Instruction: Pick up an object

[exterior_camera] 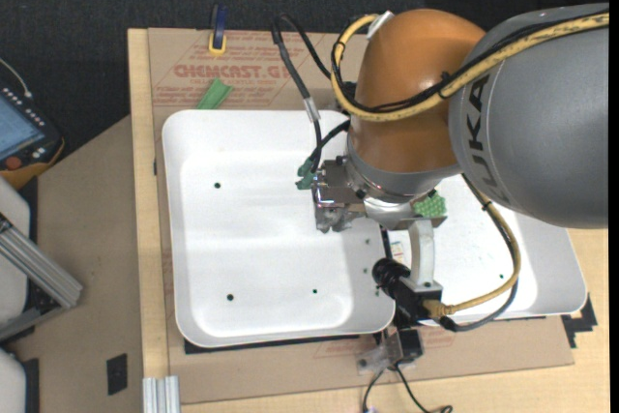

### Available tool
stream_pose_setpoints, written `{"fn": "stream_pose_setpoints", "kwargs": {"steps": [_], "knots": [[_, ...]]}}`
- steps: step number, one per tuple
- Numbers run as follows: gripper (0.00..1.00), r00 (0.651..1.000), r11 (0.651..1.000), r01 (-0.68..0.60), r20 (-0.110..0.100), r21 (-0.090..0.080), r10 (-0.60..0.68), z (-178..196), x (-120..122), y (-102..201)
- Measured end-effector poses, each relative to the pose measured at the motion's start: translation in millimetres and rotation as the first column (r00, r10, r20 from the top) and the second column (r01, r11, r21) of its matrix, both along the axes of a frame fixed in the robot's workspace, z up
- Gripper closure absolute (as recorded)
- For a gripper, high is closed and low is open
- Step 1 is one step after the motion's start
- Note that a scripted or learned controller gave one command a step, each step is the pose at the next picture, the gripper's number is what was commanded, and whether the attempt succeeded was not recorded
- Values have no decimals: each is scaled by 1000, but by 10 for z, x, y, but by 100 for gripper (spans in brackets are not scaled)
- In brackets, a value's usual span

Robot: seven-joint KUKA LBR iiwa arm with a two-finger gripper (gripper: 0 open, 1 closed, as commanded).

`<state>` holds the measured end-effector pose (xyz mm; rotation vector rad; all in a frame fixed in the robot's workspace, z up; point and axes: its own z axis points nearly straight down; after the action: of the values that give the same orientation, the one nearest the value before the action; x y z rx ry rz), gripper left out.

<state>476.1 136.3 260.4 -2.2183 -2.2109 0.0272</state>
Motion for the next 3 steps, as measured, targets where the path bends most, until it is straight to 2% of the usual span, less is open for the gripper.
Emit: {"fn": "stream_pose_setpoints", "kwargs": {"steps": [1, 2, 3], "knots": [[100, 1000, 1000, -14, 26, 11, 13, 662, 28, 943], [100, 1000, 1000, 8, 12, 1, -8, 263, 29, -59], [100, 1000, 1000, 6, 22, 3, -6, 453, 38, -851]]}}
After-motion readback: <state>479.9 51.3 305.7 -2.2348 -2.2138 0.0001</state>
